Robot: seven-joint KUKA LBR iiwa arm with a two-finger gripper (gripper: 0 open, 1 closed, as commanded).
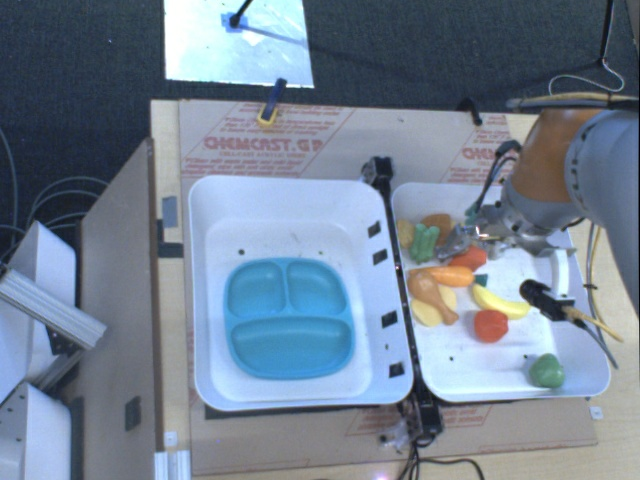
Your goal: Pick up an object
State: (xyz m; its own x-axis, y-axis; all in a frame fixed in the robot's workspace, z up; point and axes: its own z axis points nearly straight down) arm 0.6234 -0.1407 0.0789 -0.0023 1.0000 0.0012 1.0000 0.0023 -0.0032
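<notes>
Camera view: the grey arm's two-finger gripper [472, 230] is down in the right white bin [590, 373], right over the toy food pile, by the orange plastic carrot [452, 276] and green plastic pepper [425, 241]. Can't tell how the jaws stand. Left white bin [205, 268] has a blue divided plate [290, 316].

Dark carpet floor [90, 48] — pale wooden bench [115, 298], shiny foil sheet [238, 28], loose cables [40, 208].

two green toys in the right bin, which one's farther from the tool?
The round green toy in the right bin's near right corner, lying alone. The other, the green pepper, sits in the pile near the bin's far left, close beside the tool.
</notes>
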